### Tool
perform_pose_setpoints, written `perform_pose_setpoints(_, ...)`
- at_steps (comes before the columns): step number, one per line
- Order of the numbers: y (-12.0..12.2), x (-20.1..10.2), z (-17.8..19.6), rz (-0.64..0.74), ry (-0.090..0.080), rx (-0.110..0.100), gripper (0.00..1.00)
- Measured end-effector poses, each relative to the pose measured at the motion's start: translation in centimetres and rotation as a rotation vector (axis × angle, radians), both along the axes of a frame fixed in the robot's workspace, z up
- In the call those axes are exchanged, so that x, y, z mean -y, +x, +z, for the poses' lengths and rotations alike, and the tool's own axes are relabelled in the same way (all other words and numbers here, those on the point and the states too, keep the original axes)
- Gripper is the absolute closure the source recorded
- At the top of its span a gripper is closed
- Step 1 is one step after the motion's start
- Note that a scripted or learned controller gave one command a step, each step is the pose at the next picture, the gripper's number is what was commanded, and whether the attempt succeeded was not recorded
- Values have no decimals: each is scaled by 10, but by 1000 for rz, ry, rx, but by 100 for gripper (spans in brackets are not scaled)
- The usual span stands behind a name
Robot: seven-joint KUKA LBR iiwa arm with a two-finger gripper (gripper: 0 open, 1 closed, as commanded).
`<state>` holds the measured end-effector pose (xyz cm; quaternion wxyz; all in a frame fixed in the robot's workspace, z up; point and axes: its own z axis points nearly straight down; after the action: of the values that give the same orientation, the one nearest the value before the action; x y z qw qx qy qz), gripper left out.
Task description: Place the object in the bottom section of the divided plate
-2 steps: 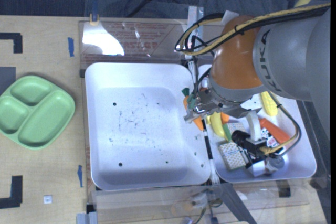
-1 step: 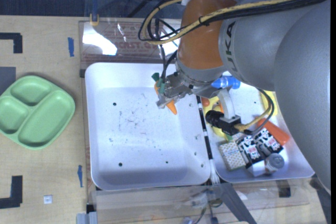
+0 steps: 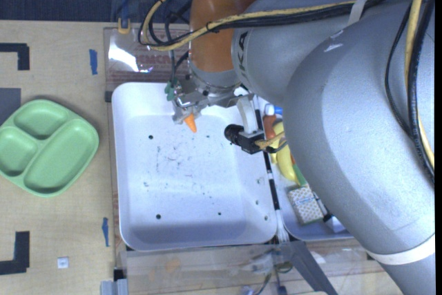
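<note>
Starting at the frame's left edge, the green divided plate sits on the wooden bench, all three sections bare — its large lower section has nothing in it yet. Toward the middle, the left white bin shows a scuffed floor. Above its upper part hangs the gripper, fingers closed on a small orange object that pokes out below them. So the pick looks done, as far as I can judge — the carry leftward to the plate and the release remain.
</note>
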<state>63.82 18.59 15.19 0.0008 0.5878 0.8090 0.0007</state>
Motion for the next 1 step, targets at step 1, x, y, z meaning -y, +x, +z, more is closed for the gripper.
perform_pose_setpoints(1, 21, -19, -51, -95, 2, -13, 100)
